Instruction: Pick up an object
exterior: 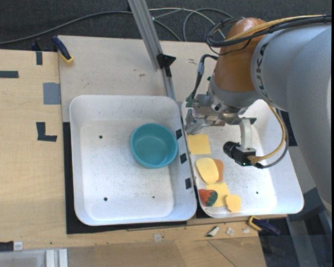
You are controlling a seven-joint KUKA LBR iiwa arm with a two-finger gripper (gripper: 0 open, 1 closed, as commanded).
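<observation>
Yellow square slice (199, 144) in right bin (278, 199), just below hand (196, 117) | hand state: can't tell | risk: flat slice near bin wall, grab may slip or clip rim

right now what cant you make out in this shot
- Gripper, camera view: the wrist above covers the fingers, so open or shut is unreadable.
- Right bin: the arm hides its far part.
- Red and green item in the near left corner: too small to identify.
- Arm's upper links: cut off by the right edge.
</observation>
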